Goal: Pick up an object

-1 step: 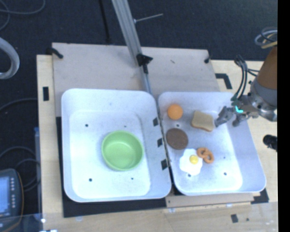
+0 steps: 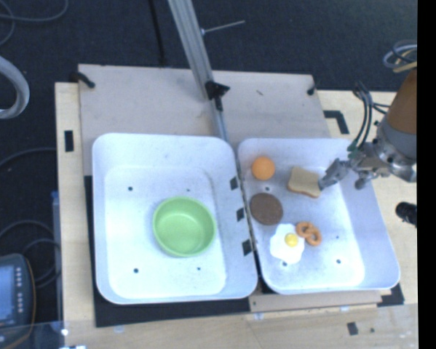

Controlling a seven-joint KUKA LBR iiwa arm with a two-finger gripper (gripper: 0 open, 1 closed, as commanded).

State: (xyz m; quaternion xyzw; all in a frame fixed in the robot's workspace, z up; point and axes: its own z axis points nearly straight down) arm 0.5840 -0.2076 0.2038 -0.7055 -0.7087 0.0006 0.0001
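Gripper (image 2: pixel 333 174) low over right bin (image 2: pixel 374 224), just beside bread slice (image 2: pixel 303 182) at its right edge. Fingers' state: cannot tell, too blurred. Nothing visibly held. Other candidates in same bin: orange ball (image 2: pixel 263 169), brown round cookie (image 2: pixel 266 208), fried egg toy (image 2: pixel 286 244), pretzel (image 2: pixel 309 233). Green bowl (image 2: pixel 183 226) alone in left bin (image 2: pixel 116 158). Best bet, judged: shift left to centre over bread slice, straddle its narrow side, descend to bin floor, close, lift straight. Risk: nudging slice aside instead of gripping.
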